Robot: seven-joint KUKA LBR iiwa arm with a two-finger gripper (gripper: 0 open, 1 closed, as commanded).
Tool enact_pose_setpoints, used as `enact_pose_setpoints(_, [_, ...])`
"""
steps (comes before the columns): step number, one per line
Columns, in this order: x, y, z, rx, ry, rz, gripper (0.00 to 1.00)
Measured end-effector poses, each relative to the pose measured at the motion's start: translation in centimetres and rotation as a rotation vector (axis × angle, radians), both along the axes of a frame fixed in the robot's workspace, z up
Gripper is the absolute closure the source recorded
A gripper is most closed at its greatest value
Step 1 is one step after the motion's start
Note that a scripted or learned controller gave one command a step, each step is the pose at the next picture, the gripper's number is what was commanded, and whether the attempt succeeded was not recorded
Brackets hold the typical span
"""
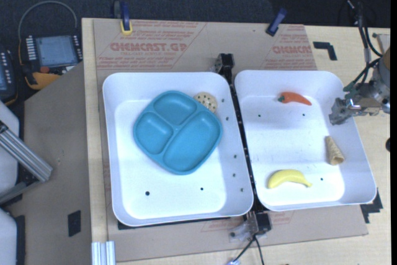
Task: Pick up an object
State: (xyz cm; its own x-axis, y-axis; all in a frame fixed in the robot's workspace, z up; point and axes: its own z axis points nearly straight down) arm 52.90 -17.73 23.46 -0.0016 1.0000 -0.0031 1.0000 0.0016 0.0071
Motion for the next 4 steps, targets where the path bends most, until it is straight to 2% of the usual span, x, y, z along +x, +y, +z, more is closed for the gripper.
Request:
enact_pose_setpoints(1, [0.1, 0.0, 1.3, 0.001, 0.003, 0.000, 1.00])
enact_pose_setpoints(2, [2.9, 4.5, 0.4, 0.003, 0.004, 0.004, 1.00])
enact_pose_setpoints(3, [4.9, 10.4, -0.6, 0.005, 0.005, 0.005, 1.00])
enact_pose_setpoints(4, [6.2, 15.8, 0.1, 0.005, 0.004, 0.005, 1.00])
